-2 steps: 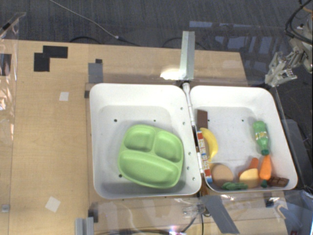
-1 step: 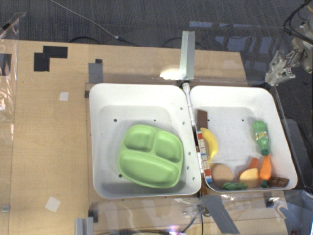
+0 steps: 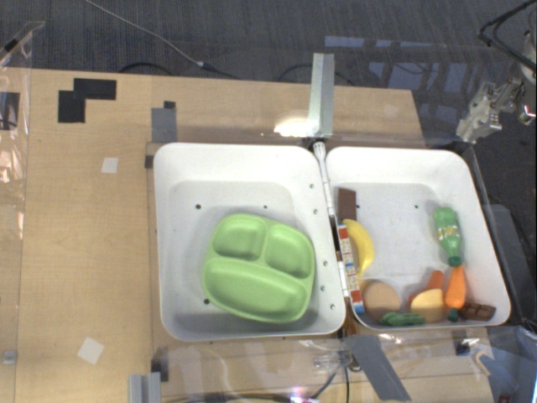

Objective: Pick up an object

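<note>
1. Two bins (image 3: pixel 394 162) sat on the surface; the right one held a banana (image 3: pixel 361 246), bottle (image 3: pixel 447 232), carrot (image 3: pixel 455 286) and egg (image 3: pixel 380 297) along its lower edge.
2. The hand (image 3: pixel 485 114) hung at upper right, outside the bins; its grip state could not be told.
3. Judged step: approach not begun. Next, it needed to descend over one item.

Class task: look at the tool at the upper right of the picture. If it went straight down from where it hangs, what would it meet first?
Probably the far right corner rim of the right bin, or the bench just outside it. The tool hangs beyond that corner; depth is unclear, and its pointing direction is hard to read.
</note>
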You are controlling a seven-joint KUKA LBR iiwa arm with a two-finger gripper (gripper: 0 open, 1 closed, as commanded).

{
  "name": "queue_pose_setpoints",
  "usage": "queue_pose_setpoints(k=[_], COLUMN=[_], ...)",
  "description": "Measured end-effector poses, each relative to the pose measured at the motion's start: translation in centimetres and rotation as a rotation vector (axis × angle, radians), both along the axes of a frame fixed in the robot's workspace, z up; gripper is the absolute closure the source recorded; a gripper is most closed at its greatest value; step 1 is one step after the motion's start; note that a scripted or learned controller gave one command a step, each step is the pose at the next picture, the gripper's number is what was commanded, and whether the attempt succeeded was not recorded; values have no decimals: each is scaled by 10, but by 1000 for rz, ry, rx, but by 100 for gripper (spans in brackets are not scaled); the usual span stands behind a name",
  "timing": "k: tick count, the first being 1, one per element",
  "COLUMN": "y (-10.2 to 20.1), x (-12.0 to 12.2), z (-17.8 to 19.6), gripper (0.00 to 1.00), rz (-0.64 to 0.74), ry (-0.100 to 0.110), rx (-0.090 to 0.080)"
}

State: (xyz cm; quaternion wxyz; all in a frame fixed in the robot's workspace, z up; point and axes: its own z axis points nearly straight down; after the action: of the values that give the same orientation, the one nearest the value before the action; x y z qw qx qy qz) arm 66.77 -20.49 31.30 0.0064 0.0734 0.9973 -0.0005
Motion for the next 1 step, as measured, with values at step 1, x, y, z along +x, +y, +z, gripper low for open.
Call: queue_pose_setpoints(k=[1], y=[1], x=[2], z=[15], gripper=[100], rz=[3], ry=[-13], rx=[-3])
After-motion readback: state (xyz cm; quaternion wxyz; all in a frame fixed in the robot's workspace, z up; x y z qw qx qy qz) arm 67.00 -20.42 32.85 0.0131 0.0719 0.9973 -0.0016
